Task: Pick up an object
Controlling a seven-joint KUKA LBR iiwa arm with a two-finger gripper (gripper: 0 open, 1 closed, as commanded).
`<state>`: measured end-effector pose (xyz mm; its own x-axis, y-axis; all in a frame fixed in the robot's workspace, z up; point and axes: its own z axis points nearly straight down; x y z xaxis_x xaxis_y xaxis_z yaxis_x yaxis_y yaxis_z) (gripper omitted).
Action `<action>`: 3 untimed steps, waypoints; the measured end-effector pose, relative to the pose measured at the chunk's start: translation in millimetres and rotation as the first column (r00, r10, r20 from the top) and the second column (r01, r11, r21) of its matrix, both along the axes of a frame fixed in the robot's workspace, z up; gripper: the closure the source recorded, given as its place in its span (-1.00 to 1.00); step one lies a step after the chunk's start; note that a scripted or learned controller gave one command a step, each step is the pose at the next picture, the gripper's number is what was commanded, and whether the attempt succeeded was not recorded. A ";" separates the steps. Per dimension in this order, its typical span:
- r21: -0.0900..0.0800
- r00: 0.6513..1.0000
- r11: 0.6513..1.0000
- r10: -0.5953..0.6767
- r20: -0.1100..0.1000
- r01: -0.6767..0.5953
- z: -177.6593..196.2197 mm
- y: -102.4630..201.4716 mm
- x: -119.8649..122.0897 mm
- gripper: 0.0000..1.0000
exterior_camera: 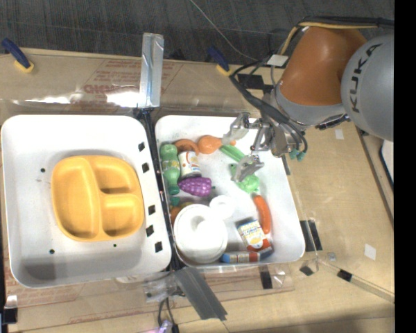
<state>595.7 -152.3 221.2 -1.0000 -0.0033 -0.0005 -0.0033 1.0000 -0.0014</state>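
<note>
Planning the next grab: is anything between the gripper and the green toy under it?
Nothing visible. The gripper hangs just above the green toy in the right bin; an orange carrot lies just below it, alongside.

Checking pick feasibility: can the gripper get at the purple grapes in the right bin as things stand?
Probably yes. The purple grapes lie on top of the pile, uncovered from above. The gripper hangs just to their right in the same right bin. The green bottle crowds their left side, so finger room looks tight.
</note>
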 end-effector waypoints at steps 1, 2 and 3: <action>0.000 0.981 0.981 0.196 0.002 -0.196 -128.9 -35.4 -63.5 -1.00; -0.002 0.949 0.949 0.315 0.006 -0.315 -92.3 -45.6 31.1 -1.00; 0.001 0.886 0.886 0.464 0.000 -0.464 -128.5 -56.4 7.1 -1.00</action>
